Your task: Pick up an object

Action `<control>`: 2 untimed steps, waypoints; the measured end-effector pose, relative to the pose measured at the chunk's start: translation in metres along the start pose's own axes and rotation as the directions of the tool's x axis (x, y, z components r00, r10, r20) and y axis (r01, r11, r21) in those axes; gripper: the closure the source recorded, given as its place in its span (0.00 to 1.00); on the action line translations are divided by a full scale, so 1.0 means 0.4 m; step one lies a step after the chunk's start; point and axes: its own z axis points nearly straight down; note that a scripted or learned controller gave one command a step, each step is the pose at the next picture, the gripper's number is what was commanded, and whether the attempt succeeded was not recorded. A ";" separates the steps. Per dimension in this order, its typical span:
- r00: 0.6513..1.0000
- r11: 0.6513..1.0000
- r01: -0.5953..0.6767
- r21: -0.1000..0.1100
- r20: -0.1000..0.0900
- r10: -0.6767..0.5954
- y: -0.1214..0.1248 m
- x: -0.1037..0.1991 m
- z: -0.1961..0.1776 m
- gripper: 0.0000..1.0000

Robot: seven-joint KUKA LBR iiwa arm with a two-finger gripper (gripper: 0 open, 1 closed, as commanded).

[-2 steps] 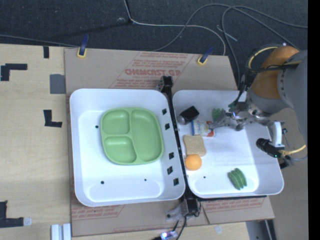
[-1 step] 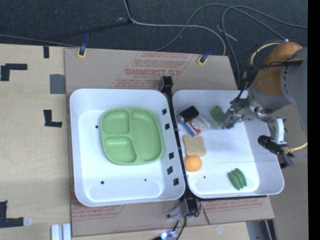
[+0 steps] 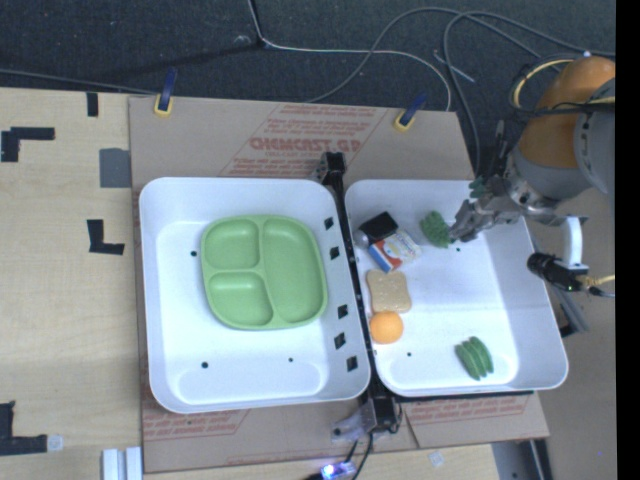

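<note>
The right bin [image 3: 520,298] holds several small objects. A green broccoli piece [image 3: 435,228] lies near its back wall. A black block [image 3: 377,227] and a small red, white and blue packet [image 3: 392,252] lie at its left side. Below them sit a tan bread slice [image 3: 388,291] and an orange [image 3: 386,327]. A green pepper [image 3: 474,357] lies near the front right. My gripper [image 3: 468,223] hangs low just right of the broccoli, almost touching it. Nothing shows between its fingers.
The left bin [image 3: 170,268] holds a green divided plate [image 3: 264,271]. A black clip strip [image 3: 345,288] runs between the two bins. Cables [image 3: 420,38] trail over the dark backdrop behind the bench. The arm body [image 3: 565,148] stands over the right bin's back right corner.
</note>
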 end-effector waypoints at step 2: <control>1.000 1.000 -0.001 -0.003 0.002 0.001 0.001 0.011 -0.317 1.00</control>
